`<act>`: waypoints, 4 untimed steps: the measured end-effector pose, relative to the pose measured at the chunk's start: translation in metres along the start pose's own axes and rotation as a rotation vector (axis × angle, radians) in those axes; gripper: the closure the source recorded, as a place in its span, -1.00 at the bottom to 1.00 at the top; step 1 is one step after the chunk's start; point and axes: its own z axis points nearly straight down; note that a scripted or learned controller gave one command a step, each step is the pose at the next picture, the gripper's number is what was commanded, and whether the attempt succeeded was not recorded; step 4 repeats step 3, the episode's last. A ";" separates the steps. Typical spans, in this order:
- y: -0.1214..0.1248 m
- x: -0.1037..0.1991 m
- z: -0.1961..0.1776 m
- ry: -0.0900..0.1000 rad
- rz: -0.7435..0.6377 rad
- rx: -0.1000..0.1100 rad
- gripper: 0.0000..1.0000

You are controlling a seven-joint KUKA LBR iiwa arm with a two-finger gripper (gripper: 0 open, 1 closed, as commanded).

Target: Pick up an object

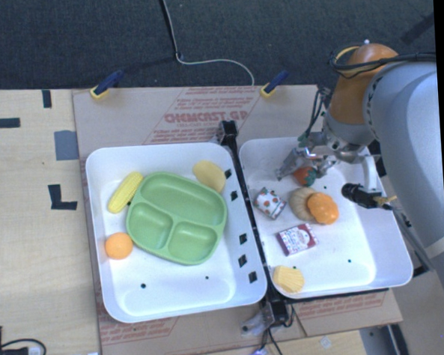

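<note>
**Reaching into the right bin for a small red object**

You see the gripper (302, 168) low over the right bin (378, 272), just above a small red object (304, 175). Whether the jaws are open or closed, you cannot tell. An orange ball (323, 208) and a red packet (295, 240) lie near, so the approach is tight.
</note>
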 end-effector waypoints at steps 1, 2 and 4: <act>0.000 0.001 -0.010 -0.001 -0.002 0.000 1.00; 0.002 0.089 -0.106 0.004 -0.008 -0.007 1.00; -0.016 0.158 -0.179 0.004 -0.008 -0.006 1.00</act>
